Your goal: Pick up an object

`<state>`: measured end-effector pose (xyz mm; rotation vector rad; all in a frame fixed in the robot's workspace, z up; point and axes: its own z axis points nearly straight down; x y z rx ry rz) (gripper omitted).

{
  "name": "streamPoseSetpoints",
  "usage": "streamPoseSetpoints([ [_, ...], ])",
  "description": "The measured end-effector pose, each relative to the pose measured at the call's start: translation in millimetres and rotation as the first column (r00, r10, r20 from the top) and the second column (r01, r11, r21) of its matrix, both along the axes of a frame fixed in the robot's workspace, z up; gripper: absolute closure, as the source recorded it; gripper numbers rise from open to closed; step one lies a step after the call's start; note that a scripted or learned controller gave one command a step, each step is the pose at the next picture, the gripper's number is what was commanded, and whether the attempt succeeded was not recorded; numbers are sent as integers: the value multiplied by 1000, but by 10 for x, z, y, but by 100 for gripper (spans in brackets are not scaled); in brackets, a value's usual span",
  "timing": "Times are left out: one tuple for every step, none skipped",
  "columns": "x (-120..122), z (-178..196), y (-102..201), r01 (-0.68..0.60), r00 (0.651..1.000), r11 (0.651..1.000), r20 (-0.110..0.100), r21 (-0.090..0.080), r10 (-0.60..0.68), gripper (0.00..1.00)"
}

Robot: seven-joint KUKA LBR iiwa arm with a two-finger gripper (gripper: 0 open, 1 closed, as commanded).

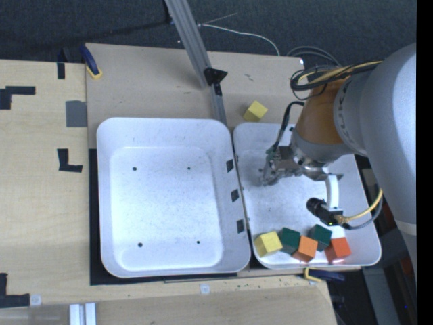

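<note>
Gripper hangs low over the upper part of the right bin, its dark tip close to the bare floor; how it is set cannot be told, and nothing is visibly held. Five cubes cluster along this bin's near edge, well apart from the tip: yellow cube, green cube, orange cube, another green, red-orange cube. One more yellow block lies on the bench behind the bin. Picking looks not yet done.

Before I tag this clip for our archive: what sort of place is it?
Probably a robotics lab bench for grasping trials: two white bins side by side, a grey arm reaching over the right one, small coloured blocks heaped at its near edge, tape marks on the bench.
</note>
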<state>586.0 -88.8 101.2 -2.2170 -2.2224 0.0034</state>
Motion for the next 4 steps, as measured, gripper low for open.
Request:
streamPoseSetpoints([
  [-664,716,-299,6,1000,1000,4,-2,-6,100],
  [-653,772,-267,1,1000,1000,0,1,-1,100],
  [-823,1219,-731,5,1000,1000,6,-3,-5,100],
  [-983,1417,193,-7,1000,1000,2,3,7,100],
])
